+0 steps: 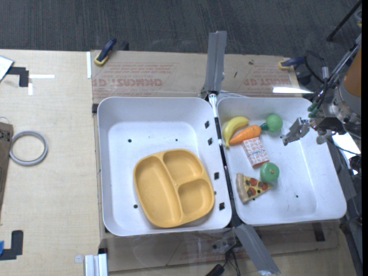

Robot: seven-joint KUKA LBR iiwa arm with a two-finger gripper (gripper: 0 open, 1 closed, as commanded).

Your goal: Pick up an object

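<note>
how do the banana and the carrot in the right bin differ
The banana is yellow and curved; the carrot is orange, straighter, with a green stub at its right end. The banana lies nearer the bin's left wall, the carrot just right of it and slightly lower. Both are toy foods lying side by side, apparently touching.

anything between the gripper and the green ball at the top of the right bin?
No. In the camera view the stretch from the gripper left to the upper green ball is bare white floor of the right bin. The carrot lies beyond the ball.
</note>
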